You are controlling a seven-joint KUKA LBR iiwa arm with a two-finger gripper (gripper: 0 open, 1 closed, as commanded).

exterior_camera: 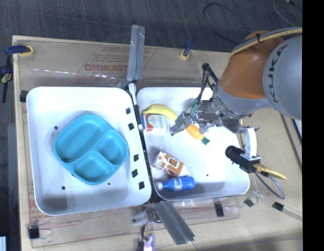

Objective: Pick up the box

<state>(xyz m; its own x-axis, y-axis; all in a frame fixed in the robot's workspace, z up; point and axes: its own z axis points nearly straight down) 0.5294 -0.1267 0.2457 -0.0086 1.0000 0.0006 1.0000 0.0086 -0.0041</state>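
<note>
Over the right bin (224, 179), the arm (266, 77) reaches in from the right and its tool (178, 127) hangs near the bin's middle, just above an orange carrot (194, 133) with a green end; whether the tool is open or closed cannot be told from this angle. Just left of the tool lie a banana (159, 110) and, touching it below, a small carton (154, 122) with a red and white print, both close to the bin's left wall. Nearer the front wall sits the box (168, 164), well apart from the tool: small, brown and white, lying flat and turned at a slant. Just in front of it a blue bottle (176, 183) with a white cap lies on its side along the front wall. On the counter (73, 56), the left bin (42, 192) holds a blue divided tray (90, 148).
</note>
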